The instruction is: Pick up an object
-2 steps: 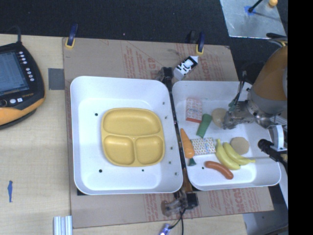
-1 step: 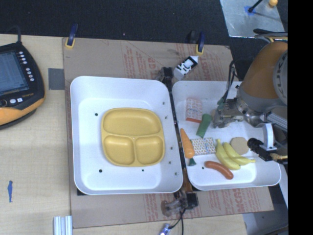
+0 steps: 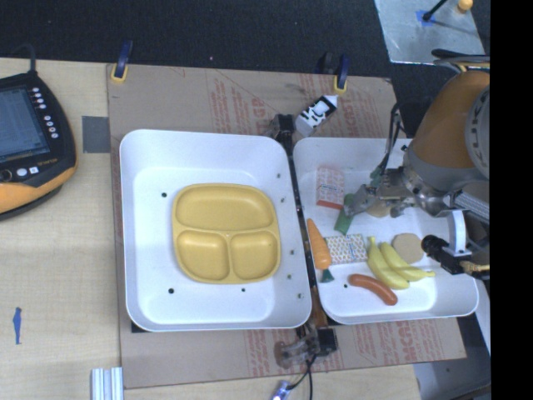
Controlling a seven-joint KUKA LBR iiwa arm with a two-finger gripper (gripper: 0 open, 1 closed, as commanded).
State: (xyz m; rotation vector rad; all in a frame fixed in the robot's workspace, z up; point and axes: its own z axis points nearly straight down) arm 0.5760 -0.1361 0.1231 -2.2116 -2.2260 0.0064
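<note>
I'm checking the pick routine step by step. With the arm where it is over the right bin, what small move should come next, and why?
Probably a short straight descent. The pincer hangs over the upper middle of the shallow white right bin, just above a small green block, with nothing visibly between its tips. The orange toy carrot and yellow toy bananas lie further off, so the block looks the nearest target.

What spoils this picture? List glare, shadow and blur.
Camera view: even light overall; bright glare washes out the left white bin, so its walls lose detail; soft shadow falls under the arm onto the right white bin; the gripper and the green item beside it look soft and hard to resolve; the yellow divided tray and bananas are sharp.
</note>
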